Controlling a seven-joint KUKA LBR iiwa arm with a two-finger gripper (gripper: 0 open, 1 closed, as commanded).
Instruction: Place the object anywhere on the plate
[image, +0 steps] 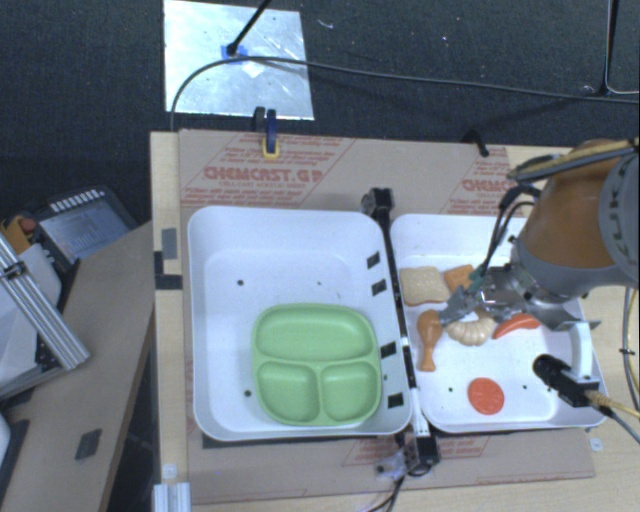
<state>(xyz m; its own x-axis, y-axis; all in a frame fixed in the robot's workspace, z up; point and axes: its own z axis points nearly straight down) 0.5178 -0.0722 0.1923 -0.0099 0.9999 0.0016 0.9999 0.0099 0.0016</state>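
Green plate (316, 363) lies lengthwise left-right; hand (466, 303) over the croissant (470, 329), grip state unclear.

2 bins, 1 plate, 5 food pieces

On the counter (330, 160) sit 2 white bins: the left bin (220, 300) holds 1 green plate (315, 362) with 3 compartments; the right bin (440, 232) holds 1 pale bread slice (420, 286), 1 drumstick (428, 340), 1 round red slice (486, 396), 1 red pepper (518, 325) and 1 cream-coloured piece (470, 331).
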